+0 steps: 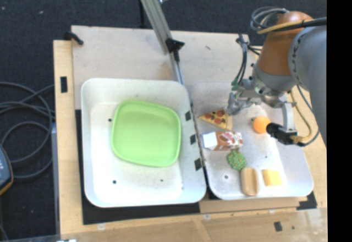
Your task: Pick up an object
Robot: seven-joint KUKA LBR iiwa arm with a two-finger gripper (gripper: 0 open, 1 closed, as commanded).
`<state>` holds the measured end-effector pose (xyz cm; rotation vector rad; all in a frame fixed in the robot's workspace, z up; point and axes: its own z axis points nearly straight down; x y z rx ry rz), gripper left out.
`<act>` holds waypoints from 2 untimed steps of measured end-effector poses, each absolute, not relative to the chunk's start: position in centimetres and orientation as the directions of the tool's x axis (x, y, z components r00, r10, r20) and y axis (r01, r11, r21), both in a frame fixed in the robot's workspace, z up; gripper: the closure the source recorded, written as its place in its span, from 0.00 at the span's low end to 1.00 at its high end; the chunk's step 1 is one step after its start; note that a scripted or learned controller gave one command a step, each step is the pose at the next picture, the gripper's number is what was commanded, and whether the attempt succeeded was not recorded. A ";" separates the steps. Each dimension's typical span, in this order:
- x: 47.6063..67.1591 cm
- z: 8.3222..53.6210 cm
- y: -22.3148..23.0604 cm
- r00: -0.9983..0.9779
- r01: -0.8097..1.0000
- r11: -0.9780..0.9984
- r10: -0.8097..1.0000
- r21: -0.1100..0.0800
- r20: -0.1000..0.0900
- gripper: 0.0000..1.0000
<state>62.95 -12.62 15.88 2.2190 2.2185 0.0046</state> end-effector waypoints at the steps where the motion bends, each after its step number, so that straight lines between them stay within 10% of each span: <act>1: 63.1 21.2 -12.7 0.000 1.000 0.000 1.000 0.006 -0.001 1.00; 2: 62.4 22.8 -7.2 -0.004 1.000 0.004 1.000 0.002 0.001 1.00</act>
